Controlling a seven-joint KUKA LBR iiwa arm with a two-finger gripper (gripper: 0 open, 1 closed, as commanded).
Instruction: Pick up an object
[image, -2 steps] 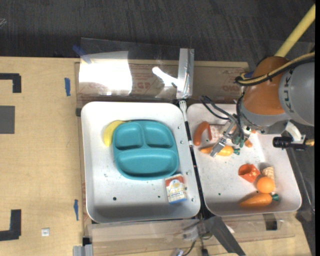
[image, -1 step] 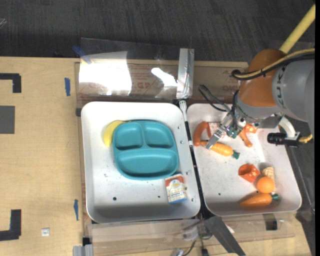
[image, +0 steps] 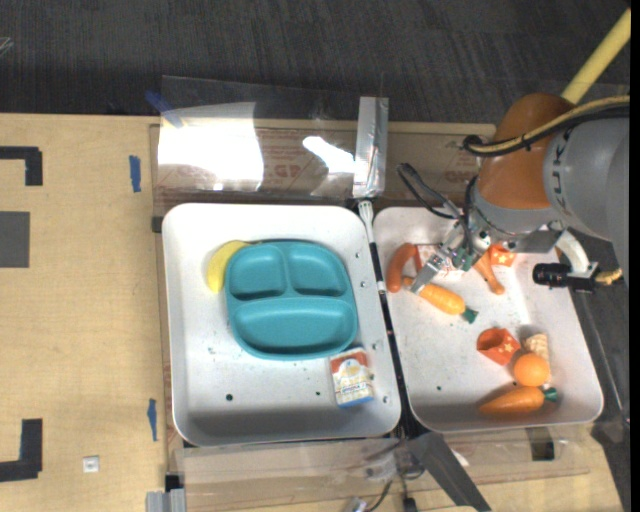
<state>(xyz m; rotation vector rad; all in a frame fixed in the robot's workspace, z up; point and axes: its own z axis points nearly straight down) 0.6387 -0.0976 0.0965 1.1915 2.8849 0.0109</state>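
Under the wrist in the right bin (image: 590, 395), in the camera view, we see the gripper (image: 437, 268) low over a small orange carrot (image: 441, 298), though we cannot tell how its pincer stands; we judge the toy light, stiff and slick, best pinched across its thick middle. Close by lie a curved orange piece (image: 401, 265) and more orange toy food (image: 520, 370) toward the near corner, which could crowd the approach, while the teal tray (image: 290, 298), yellow piece (image: 217, 264) and small carton (image: 352, 380) sit well apart in the left bin (image: 190, 400).
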